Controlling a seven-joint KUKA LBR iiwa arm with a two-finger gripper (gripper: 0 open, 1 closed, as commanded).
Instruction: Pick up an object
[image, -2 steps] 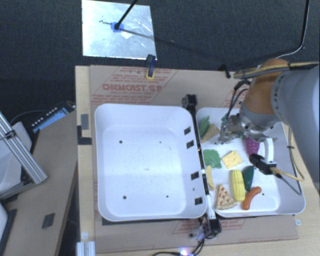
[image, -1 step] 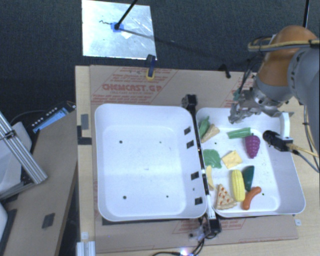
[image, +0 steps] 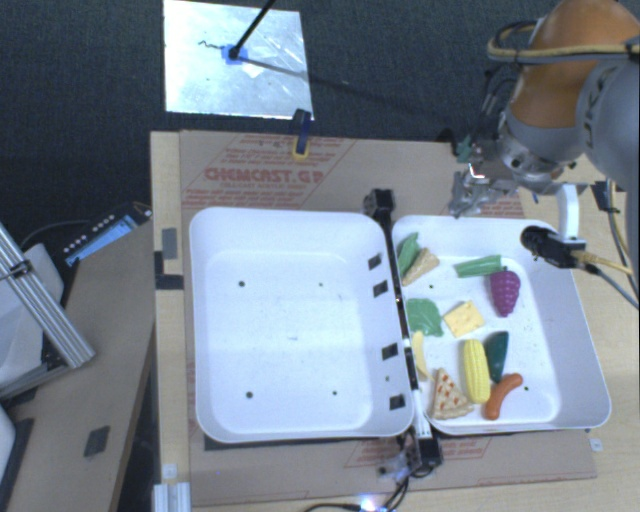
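the pincer (image: 468, 200) hung above the right bin (image: 575, 330), grip state unclear; approach step, next descend onto the grapes (image: 505, 291).

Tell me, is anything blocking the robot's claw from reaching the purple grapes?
Nothing visible does. The gripper hangs above the right bin's far edge, and the grapes lie uncovered in that bin. Only a green pod sits near them, to one side, not over them.

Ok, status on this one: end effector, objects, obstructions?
End effector above right bin's far rim, nothing seen in it. Corn, grapes, pizza slice lie in bin. Nothing in the way.
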